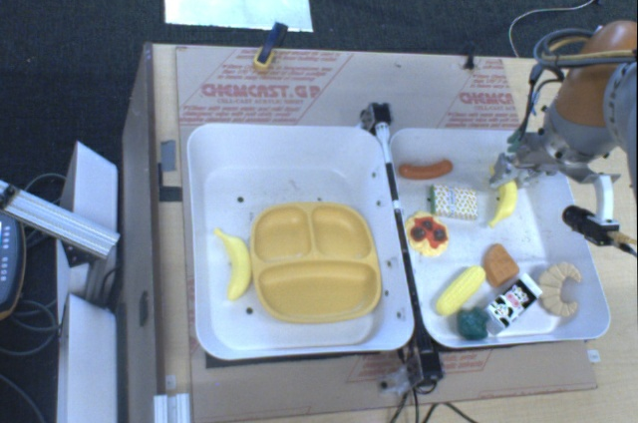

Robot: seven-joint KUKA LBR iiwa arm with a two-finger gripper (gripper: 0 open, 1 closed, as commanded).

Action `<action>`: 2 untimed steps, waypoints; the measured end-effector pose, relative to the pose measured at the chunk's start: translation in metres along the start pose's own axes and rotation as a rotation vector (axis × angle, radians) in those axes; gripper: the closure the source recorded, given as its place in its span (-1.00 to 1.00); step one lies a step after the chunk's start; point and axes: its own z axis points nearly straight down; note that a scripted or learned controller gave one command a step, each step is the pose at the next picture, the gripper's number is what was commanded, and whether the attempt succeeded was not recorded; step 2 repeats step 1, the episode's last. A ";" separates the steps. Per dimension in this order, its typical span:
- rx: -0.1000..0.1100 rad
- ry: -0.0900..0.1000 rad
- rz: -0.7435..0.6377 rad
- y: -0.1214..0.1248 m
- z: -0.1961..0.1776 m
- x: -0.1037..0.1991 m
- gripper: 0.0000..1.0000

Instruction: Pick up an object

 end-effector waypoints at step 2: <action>0.002 0.005 0.002 0.019 -0.040 0.084 1.00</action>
